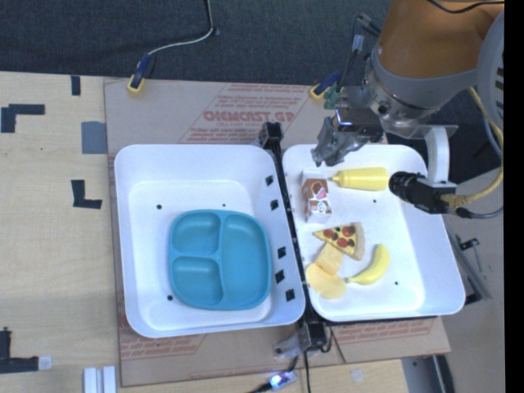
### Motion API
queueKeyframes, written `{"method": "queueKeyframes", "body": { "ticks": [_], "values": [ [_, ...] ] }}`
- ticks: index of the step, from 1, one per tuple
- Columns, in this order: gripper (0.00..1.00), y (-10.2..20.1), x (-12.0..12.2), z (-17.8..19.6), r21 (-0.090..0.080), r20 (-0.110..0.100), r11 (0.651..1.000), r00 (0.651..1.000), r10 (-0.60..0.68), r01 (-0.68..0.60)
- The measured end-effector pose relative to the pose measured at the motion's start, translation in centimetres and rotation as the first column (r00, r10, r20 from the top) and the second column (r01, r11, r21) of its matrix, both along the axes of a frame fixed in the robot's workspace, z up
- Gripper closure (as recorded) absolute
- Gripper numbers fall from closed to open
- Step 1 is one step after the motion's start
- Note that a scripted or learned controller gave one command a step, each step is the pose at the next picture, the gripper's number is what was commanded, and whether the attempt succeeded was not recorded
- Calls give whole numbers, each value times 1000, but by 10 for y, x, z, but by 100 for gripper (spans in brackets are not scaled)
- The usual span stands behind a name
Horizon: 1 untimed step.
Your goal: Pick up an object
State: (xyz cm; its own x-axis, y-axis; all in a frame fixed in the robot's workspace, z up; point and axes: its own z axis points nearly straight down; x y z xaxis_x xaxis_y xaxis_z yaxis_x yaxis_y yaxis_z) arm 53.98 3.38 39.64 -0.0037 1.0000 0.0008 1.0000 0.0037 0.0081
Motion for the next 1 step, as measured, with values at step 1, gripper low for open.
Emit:
{"method": "queueKeyframes", "body": {
  "ticks": [1],
  "values": [
    [100, 23, -56, -22, 0, -14, 1000, 1000, 0, 0]
  ]
}}
